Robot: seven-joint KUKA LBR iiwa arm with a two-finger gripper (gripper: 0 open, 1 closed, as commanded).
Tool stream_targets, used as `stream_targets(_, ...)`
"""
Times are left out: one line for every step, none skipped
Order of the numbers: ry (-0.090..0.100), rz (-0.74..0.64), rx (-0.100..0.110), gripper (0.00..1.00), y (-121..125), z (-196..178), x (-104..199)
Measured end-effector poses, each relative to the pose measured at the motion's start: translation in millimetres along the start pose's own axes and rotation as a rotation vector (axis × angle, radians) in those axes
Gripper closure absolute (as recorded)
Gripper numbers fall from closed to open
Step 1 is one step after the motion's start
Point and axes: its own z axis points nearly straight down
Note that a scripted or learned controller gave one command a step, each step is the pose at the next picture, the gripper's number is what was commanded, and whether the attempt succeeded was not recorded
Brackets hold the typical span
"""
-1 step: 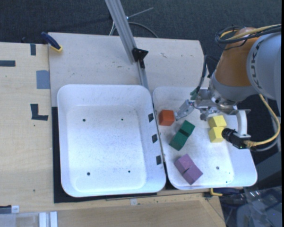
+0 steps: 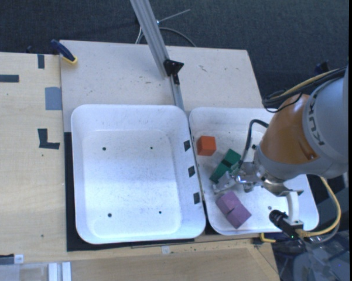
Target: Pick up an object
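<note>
The right bin point(image 2: 293, 212) holds three objects: an orange cube point(image 2: 206, 145) near its left wall, a green block point(image 2: 225, 163) just right of and below the cube, and a purple block point(image 2: 233, 209) toward the front. My gripper point(image 2: 228, 180) is low in this bin, reaching in from the right. It sits between the green block and the purple block, right against the green block's lower end. The arm's orange band and grey wrist hide the bin's right half.
The left bin point(image 2: 82, 157) stands beside the right one, with a shared wall between them. A slanted metal pole point(image 2: 155, 34) crosses the bench behind the bins. A black cable loops point(image 2: 255, 130) over the right bin beside the wrist.
</note>
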Motion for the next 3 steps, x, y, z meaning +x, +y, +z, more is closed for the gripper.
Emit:
stream_targets(-0.002,-0.003,-0.013,0.0,5,-4,1)
stream_targets(-0.002,-0.007,-0.02,0.0,-6,-79,30)
stream_targets(-0.004,-0.003,-0.018,0.0,-7,-111,6)
